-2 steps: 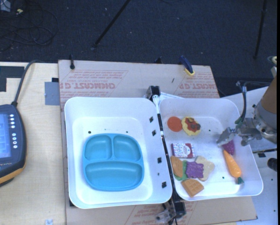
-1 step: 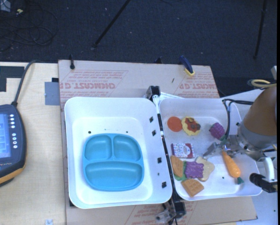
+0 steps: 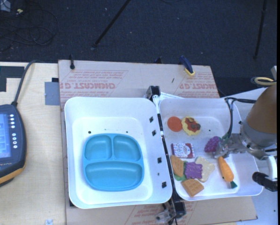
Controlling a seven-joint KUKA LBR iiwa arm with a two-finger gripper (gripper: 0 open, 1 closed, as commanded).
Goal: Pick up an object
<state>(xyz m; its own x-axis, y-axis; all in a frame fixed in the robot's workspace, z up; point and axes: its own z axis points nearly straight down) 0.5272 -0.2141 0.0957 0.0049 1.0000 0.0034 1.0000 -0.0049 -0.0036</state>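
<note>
The right bin (image 3: pixel 233 108) holds several toy foods. Among them are a purple grape bunch (image 3: pixel 212 144), an orange carrot (image 3: pixel 225 168), a red disc (image 3: pixel 175 123), a yellow and red pizza piece (image 3: pixel 191 125) and a red and white packet (image 3: pixel 182 150). Near the front lie a purple piece (image 3: pixel 193 169) and a tan cracker (image 3: pixel 192 187). My gripper (image 3: pixel 225 147) is low in the right bin, right beside the grapes and just above the carrot's top end. I see nothing held in it.
The left bin (image 3: pixel 74 125) holds a blue divided plate (image 3: pixel 113 161). A tablet-like pendant (image 3: pixel 3 142) lies on the bench at far left. The black divider (image 3: pixel 159 139) between the bins runs close to the packet.
</note>
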